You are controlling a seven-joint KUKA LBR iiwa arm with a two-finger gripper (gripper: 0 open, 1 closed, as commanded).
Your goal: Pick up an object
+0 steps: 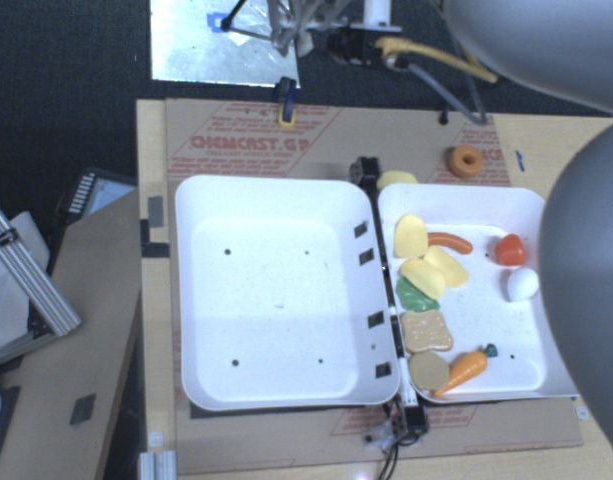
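My gripper hangs high at twelve o'clock of the view, over the dark floor and a pale sheet beyond the bench; it is a blurred tangle of metal, and whether it stands apart or together I cannot tell; nothing shows between its tips.

The pickable things lie well away from it, in the right bin: a yellow piece at its eleven o'clock; a sausage just beside that; a red tomato and a white egg toward three o'clock; a green piece under more yellow; a slice of bread; a carrot at six o'clock. A doughnut sits outside on the cardboard; the left bin is bare white.

I judge the reach has yet to begin; to do it well I would choose something standing alone, the egg or tomato, since the yellow-and-green cluster overlaps and invites a double grab; come down straight above its middle, well apart from the bin wall; round things may roll, so close slowly.
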